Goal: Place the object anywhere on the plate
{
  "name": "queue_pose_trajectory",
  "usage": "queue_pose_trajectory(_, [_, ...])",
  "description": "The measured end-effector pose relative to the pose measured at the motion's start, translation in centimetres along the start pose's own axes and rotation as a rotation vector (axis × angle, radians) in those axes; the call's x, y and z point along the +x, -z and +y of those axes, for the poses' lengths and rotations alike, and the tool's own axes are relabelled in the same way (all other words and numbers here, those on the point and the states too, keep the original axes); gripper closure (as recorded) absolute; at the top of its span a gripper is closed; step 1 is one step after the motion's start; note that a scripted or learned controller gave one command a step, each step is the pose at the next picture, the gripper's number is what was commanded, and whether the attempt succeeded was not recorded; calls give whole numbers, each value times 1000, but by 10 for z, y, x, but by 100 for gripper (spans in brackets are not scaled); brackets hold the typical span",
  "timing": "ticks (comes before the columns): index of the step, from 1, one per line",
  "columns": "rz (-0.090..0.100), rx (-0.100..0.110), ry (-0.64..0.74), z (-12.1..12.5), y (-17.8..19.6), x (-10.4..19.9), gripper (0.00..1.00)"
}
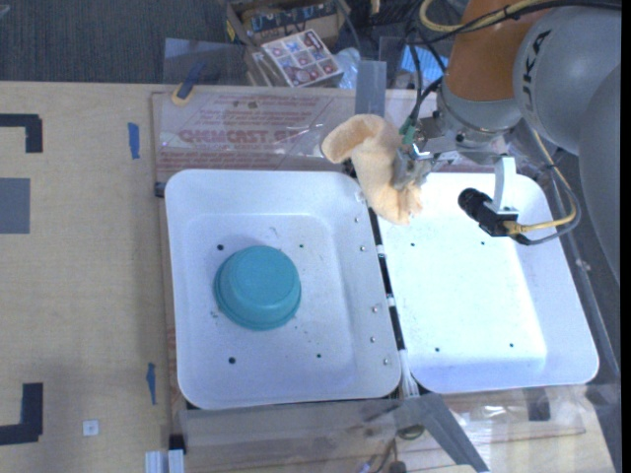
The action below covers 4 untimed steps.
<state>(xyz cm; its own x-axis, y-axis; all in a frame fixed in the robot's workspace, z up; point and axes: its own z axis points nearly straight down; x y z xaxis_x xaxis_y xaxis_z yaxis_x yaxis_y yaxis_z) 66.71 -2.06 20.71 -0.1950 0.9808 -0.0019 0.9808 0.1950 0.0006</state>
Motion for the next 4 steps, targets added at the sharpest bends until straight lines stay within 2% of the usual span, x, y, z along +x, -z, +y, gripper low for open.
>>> queue_pose_trajectory(1, [0,-3,2,1,18,0,100])
queue_pose_trajectory(3, [2,-2,800,3,10,114,100])
queue_pose_trajectory(4, [-2,-8,1196,8,23,160,100])
